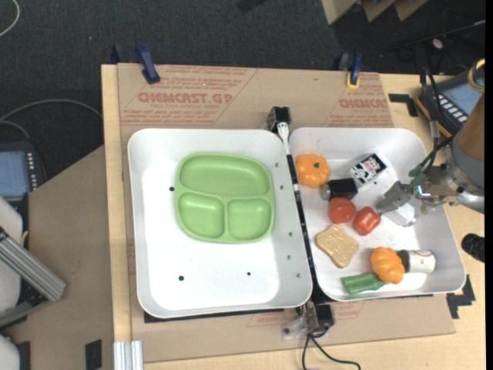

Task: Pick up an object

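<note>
The pincer (394, 203), fingers spread and holding nothing, hangs inside the right bin (439, 280) near its right rim.

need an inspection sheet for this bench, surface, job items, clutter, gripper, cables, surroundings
surface: brown board printed CHEMCAST, bearing two white bins side by side, left bin and right bin
job's things: right bin holds an orange pumpkin toy, two red tomato-like toys, a toast slice, an orange toy, a green piece, a black-and-white carton
clutter: green divided plate in left bin
grippers: gripper low over right bin's right side, beside the tomatoes; finger state unclear
cables: black cable at the board's front edge
surroundings: blue clamp, dark carpet
</note>
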Robot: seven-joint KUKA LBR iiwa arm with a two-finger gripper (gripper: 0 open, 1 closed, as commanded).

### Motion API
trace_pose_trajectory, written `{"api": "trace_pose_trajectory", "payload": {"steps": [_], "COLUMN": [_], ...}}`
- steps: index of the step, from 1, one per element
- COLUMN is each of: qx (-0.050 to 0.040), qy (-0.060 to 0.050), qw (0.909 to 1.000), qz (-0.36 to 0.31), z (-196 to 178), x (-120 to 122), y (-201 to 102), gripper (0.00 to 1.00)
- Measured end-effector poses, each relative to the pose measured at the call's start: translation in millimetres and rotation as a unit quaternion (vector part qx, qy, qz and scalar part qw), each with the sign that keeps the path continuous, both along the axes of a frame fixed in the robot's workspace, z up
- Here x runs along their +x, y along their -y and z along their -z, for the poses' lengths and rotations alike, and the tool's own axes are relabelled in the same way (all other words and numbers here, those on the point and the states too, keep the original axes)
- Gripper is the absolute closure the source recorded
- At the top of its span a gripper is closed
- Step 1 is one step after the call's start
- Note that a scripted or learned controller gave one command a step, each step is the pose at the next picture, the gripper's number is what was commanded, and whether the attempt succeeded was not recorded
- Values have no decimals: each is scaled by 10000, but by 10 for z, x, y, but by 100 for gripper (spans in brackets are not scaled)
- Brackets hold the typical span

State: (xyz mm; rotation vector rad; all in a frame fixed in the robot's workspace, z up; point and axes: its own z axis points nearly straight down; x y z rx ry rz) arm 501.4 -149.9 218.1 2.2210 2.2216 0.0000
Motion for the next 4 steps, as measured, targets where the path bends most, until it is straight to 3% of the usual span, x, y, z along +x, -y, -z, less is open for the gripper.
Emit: {"api": "trace_pose_trajectory", "payload": {"steps": [1, 2, 3, 4], "qx": [-7, 18, 11, -20], "qy": [89, -56, -41, 10], "qw": [10000, 10000, 10000, 10000], "qz": [-36, -31, 9, 38], "z": [-1313, 241, 347, 309], "x": [161, 426, -82, -56], "y": [-473, -1106, -1120, -384], "gripper": [0, 0, 0, 0]}}
